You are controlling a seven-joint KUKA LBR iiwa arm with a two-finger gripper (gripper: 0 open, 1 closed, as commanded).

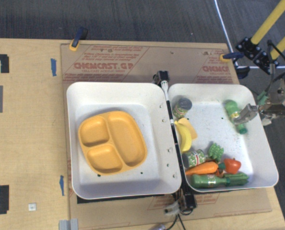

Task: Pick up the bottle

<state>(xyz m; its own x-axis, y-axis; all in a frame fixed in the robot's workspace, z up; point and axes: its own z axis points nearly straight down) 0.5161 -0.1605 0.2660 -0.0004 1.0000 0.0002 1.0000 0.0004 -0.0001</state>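
Two shallow white bins sit side by side on a cardboard-covered bench, seen from above at a slant. The left bin [80,176] holds an orange tray [112,141] with three compartments. The right bin [262,169] holds a crowd of small items. The bottle [218,179], green with a red label, lies on its side along the near wall of the right bin. A carrot [203,168] lies just behind it, touching or nearly so, and a red pepper [232,166] sits just beside the bottle's right half. A small can with a green label [194,156] and a green leafy toy [216,151] sit behind the carrot. A banana [184,133] rests against the bin's left wall, and an upright can [182,107] stands at the far left corner. At the far right of the bin, the gripper [246,113] reaches in over the right rim, well apart from the bottle. Whether its jaws are open or closed cannot be told. A green object [232,108] lies right at the fingers; whether it is held is unclear.
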